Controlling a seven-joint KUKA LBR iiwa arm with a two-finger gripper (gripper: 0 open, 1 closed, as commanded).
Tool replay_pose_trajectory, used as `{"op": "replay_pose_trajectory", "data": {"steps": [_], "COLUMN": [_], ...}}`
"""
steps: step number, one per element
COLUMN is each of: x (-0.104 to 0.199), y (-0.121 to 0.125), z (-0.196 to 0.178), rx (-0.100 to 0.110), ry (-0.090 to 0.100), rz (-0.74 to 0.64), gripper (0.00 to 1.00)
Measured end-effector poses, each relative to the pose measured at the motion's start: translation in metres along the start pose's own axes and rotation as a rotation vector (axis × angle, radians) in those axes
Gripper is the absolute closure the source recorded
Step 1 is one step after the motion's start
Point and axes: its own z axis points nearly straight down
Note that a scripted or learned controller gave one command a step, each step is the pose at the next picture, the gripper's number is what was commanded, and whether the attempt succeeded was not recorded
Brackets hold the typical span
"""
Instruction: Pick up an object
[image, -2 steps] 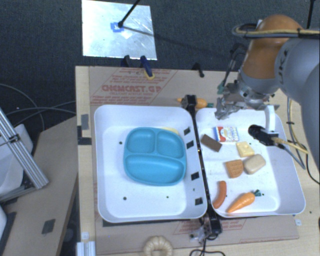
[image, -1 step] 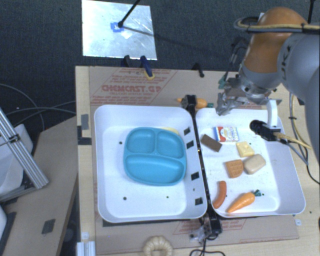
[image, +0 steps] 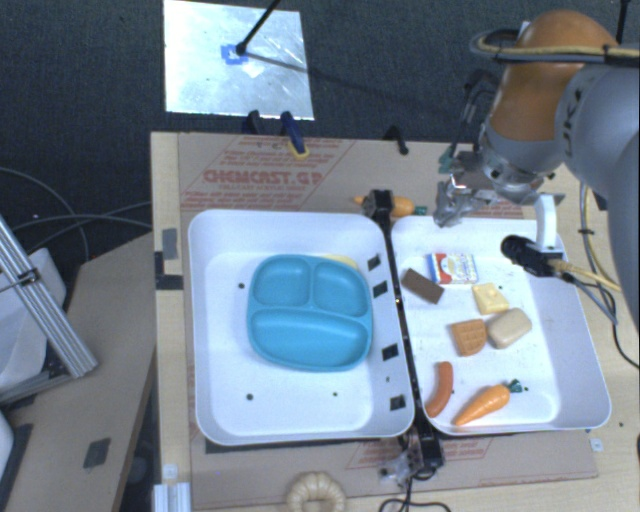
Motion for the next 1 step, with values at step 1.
{"op": "replay_pose_trajectory", "data": {"steps": [1], "x": [-0.0026], "y": [0.0001], "z": [0.0004], "rx": [0.000], "ry": [-0.001], "rz": [0.003], "gripper": [1.00]}}
